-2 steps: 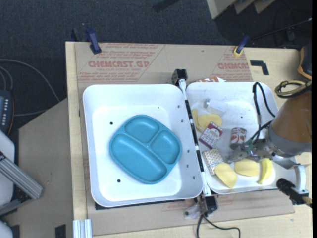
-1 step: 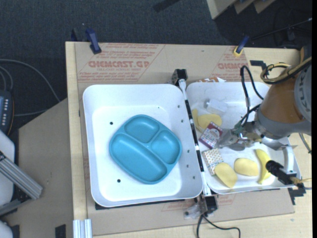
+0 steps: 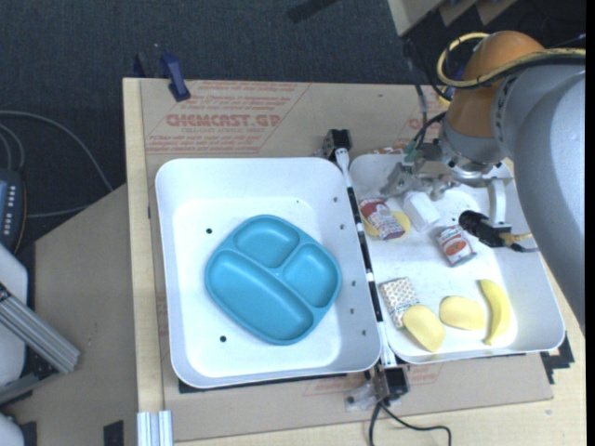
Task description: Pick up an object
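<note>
My gripper point(image 3: 420, 186) hangs low over the far part of the right bin point(image 3: 532, 291), below the arm's orange band point(image 3: 493, 72). Just left of it lies a red and white packet point(image 3: 381, 219). A small red can point(image 3: 453, 245) lies a little nearer than the gripper. Along the bin's near side sit a checkered packet point(image 3: 399, 295), a yellow wedge point(image 3: 423, 327), a lemon point(image 3: 462, 313) and a banana point(image 3: 495, 309). Nothing shows held in the gripper.
The left bin point(image 3: 181, 249) holds a blue divided plate point(image 3: 271, 278). A black clip point(image 3: 338, 143) sits at the far end of the seam between the bins. Cardboard point(image 3: 223, 114) lies under both bins.
</note>
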You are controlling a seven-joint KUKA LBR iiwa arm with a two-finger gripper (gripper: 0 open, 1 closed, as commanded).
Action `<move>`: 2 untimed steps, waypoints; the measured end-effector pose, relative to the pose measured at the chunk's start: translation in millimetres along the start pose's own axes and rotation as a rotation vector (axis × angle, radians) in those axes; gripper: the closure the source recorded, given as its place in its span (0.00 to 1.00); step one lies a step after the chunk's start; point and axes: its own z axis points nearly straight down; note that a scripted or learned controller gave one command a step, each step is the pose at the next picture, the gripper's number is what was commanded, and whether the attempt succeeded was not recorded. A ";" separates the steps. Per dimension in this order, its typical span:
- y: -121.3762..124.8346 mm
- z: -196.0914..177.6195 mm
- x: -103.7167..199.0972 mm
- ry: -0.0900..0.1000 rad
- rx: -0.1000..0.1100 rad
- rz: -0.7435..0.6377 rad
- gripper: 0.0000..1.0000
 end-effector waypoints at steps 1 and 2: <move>-58.4 0.6 -53.6 0.000 0.004 0.003 0.00; -158.5 0.8 -91.0 0.000 0.003 0.004 0.00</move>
